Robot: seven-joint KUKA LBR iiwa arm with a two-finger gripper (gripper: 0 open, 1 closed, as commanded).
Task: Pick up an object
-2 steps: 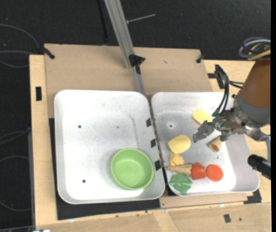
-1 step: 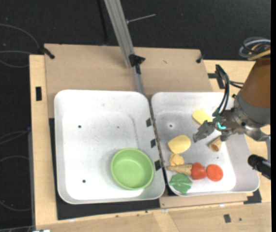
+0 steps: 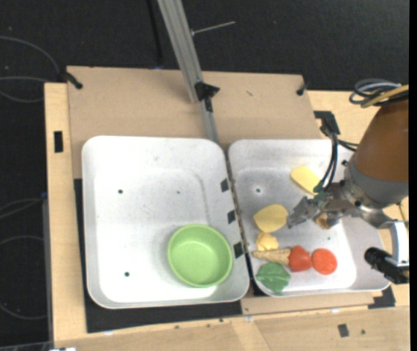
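Gripper: the gripper (image 3: pixel 296 216) hangs low in the right bin (image 3: pixel 267 159), pointing toward the left, at the end of the grey arm (image 3: pixel 380 152) with its orange band.
Gripper state: cannot tell; the tip is dark and small against the bin floor, and nothing shows clamped in it.
Nearest thing: a flat yellow piece (image 3: pixel 271 217) lies just beside the tip, on its left; whether they touch is unclear.
Other yellow piece: a second yellow piece (image 3: pixel 305 177) lies up and to the right of the tip, near it, partly behind the arm's cable (image 3: pixel 331 163).
Front cluster: a small pale yellow lump (image 3: pixel 266 241), a tan cone-like stick (image 3: pixel 271 254), two red round things (image 3: pixel 312 259) and a green leafy piece (image 3: pixel 273 276) crowd the front of the right bin, several of them touching.
Left bin: the left bin (image 3: pixel 121 167) holds a green bowl (image 3: pixel 200 254) near its front right corner, well apart from the gripper.
Tabletop: both bins sit side by side on the brown tabletop (image 3: pixel 143 101).
Likely target: the flat yellow piece, judging by the tip's place.
Risk, slip: the piece looks thin and flat, so a close may skid over it or push it aside.
Risk, crowding: a low approach may nudge the lump and stick just below it.
Risk, miss: a tip set off to one edge may close on nothing.
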